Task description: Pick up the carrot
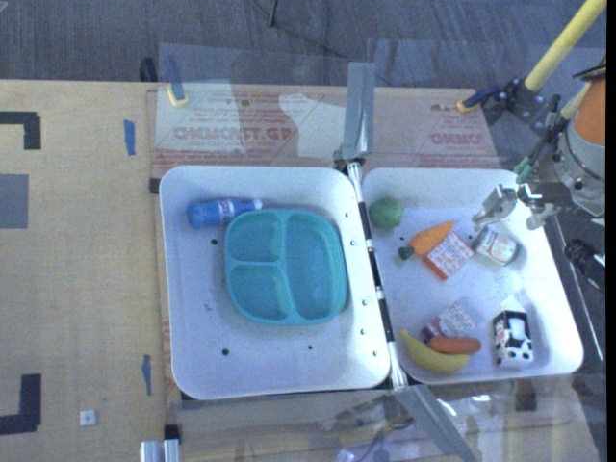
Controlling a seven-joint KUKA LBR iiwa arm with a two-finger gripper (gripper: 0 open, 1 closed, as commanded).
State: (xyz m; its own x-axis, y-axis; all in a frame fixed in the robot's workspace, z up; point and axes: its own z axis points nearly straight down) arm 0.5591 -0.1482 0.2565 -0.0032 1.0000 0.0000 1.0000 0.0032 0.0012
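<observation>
Claw [499, 206] reaching in over right bin [558, 287], near carrot [431, 237]

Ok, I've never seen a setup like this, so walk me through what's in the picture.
One camera looks down at a slant on a bench with two shallow white bins. The grey robot arm reaches in from the right; its tool hangs over the right bin, above a small white packet, with nothing seen in it. The left bin holds a teal divided plate and a blue bottle. The right bin holds the carrot, a green ball, a banana and a black-and-white carton.
</observation>
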